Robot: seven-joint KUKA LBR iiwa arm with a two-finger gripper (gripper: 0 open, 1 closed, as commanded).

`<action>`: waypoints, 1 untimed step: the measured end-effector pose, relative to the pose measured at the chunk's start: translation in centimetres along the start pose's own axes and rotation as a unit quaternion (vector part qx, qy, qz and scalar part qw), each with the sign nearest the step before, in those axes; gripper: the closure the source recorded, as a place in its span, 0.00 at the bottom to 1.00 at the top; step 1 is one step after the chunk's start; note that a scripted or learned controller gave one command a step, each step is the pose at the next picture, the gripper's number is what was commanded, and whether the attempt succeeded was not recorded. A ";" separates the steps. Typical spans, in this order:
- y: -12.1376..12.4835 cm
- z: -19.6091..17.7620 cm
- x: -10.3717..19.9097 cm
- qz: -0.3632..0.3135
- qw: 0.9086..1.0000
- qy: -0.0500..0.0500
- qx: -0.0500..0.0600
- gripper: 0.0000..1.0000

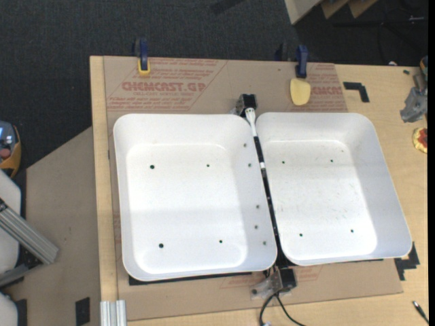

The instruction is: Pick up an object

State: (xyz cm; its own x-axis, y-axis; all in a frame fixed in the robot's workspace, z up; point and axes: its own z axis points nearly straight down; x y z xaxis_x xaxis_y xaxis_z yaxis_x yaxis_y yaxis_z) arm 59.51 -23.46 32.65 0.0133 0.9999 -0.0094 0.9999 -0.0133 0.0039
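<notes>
Remote inspection, taking the right bin as reference throughout.

**Placement.** The left bin sits hard against the right bin's left rim. A black strip runs along the seam, and in my judgement it ties the two together so neither shifts under a grasp. Two blue clamps pin the brown sheet that covers the table. One is just beyond the right bin's far rim and the other is well to its far left. I take them to be there to keep the work surface from creeping. A cable leaves from the right bin's near left corner.

**Task's thing.** I cannot identify any one object as the target. The right bin's floor shows white plastic, four dark dots and fine dark specks. A yellow piece lies on the sheet just beyond the right bin's far rim, below the nearer clamp. A grey item and a red-orange item lie off its right rim. Both are too cropped to name.

**Fingers.** I cannot tell how far open they are, or whether they hold anything.

**Surface and room.** The sheet bears red printed lettering and black corner marks. Dark carpet surrounds the table, and an aluminium rail stands well to the left of the right bin.
</notes>
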 end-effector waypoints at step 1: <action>-6.3 2.7 1.0 -0.005 1.000 0.006 0.005 1.00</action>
State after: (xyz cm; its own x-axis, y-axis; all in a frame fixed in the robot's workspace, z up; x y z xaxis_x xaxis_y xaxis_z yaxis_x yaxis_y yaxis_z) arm 53.21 -22.44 29.90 0.0037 1.0000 0.0016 1.0000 -0.0037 -0.0053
